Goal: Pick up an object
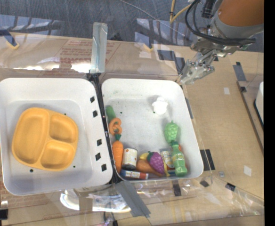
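Note:
My gripper (190, 74) hangs over the far right corner of the right bin (142, 89), just outside its rim, with the orange-banded wrist above it. Nothing shows under it. Inside that bin lie a white round object (159, 106), a green bumpy toy fruit (171, 131), a green bottle (178, 160), purple grapes (156, 162), a carrot (117, 151), a small can (129, 157), an orange ring (115, 125) and a small green piece (110, 112). Most of them crowd the near edge and left wall.
The left bin (5, 93) holds a yellow divided plate (44, 138). A red-and-dark tube (133, 174) lies along the right bin's near wall. Taped plastic sheeting covers the bench around both bins. Cables hang behind the arm at the top right.

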`<control>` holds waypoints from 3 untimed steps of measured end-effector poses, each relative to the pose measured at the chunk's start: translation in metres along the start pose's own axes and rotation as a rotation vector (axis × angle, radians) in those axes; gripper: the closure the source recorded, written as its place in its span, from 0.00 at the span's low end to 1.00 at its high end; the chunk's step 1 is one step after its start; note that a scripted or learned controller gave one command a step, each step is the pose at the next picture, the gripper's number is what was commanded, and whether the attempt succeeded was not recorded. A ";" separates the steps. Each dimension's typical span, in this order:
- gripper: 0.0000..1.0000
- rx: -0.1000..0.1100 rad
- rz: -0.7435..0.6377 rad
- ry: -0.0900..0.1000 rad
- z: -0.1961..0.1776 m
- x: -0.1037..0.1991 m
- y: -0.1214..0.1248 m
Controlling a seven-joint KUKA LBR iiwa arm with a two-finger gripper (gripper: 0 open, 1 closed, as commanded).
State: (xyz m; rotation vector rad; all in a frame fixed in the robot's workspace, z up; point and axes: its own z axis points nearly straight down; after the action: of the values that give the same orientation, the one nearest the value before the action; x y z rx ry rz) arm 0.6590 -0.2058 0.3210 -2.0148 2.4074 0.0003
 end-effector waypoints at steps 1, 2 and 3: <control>1.00 0.002 -0.002 -0.001 -0.011 -0.001 -0.001; 1.00 0.005 -0.005 -0.002 -0.022 -0.002 -0.002; 1.00 -0.005 0.082 -0.001 0.036 -0.068 0.014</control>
State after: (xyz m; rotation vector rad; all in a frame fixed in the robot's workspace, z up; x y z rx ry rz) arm 0.6573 -0.1359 0.2847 -1.9161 2.4897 0.0065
